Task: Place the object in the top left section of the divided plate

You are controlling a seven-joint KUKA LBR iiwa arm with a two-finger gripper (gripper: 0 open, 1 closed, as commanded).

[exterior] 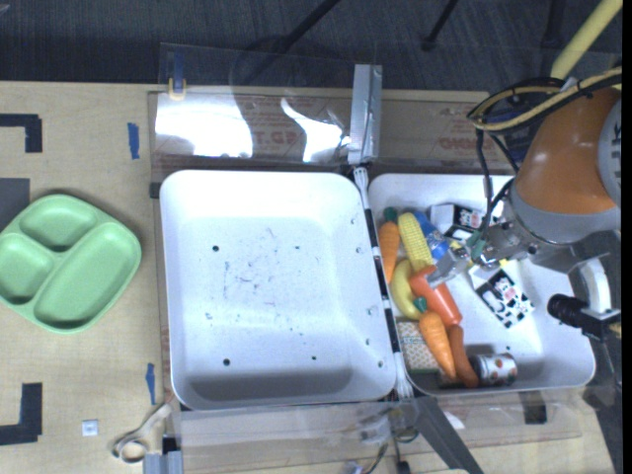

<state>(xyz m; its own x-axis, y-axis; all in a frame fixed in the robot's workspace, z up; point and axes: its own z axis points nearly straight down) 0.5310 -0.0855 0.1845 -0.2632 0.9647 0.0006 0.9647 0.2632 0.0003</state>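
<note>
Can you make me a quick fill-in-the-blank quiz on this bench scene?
1. The divided plate is colored ____.
2. The plate sits to the ____ of both bins in the camera view.
3. The corn lies in the ____ bin.
4. The end effector hovers over the ____ bin.

Missing words: green; left; right; right

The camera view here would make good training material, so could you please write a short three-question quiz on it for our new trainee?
1. True or false: the green plate sits inside the left bin.
2. Which bin holds the toy food such as the corn and the carrots? A) left bin B) right bin C) both
3. Fill in: the gripper is over the ____ bin.

Key:
1. False; the plate lies on the bench, left of both bins.
2. B
3. right
</note>
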